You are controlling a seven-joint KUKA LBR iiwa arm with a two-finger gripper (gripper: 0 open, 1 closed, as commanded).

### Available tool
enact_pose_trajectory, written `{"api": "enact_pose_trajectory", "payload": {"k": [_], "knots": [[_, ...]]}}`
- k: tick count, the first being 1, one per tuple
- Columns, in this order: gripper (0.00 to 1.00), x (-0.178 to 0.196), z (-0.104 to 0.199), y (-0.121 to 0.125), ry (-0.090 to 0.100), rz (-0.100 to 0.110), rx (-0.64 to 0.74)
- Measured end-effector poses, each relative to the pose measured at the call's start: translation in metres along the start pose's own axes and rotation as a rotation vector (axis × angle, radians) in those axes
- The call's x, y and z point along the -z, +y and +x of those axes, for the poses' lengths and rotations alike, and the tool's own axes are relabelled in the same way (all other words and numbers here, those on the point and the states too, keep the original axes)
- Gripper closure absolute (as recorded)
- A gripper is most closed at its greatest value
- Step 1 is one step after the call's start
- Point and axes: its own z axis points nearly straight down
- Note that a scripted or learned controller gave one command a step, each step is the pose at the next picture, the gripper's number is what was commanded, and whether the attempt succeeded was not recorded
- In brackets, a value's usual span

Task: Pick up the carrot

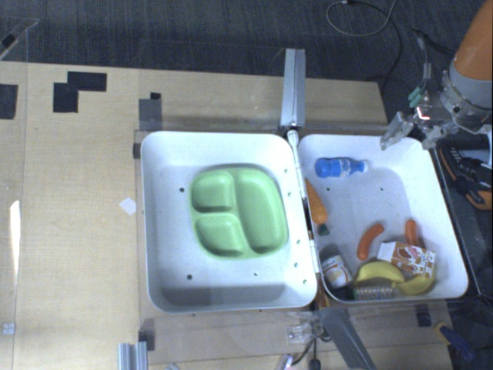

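The carrot [315, 203] is orange with a dark green end and lies along the left wall of the right bin [443, 199], pointing toward the front. My gripper [409, 134] hovers over the far right corner of that bin, well away from the carrot. Its two fingers stand spread and open, with nothing between them.
A blue bottle [340, 166] lies at the back of the right bin. Two sausages [370, 240], a banana [394, 278], a small carton [414, 260] and a can [335, 269] crowd its front. The left bin [158, 230] holds a green divided plate [237, 210].
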Motion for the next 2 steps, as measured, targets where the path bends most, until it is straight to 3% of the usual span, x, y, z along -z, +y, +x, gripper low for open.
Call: {"api": "enact_pose_trajectory", "payload": {"k": [1,2], "knots": [[0.00,-0.048,-0.047,-0.033,-0.001,-0.002,0.184],[0.00,-0.170,0.007,-0.053,-0.001,-0.009,0.085]]}}
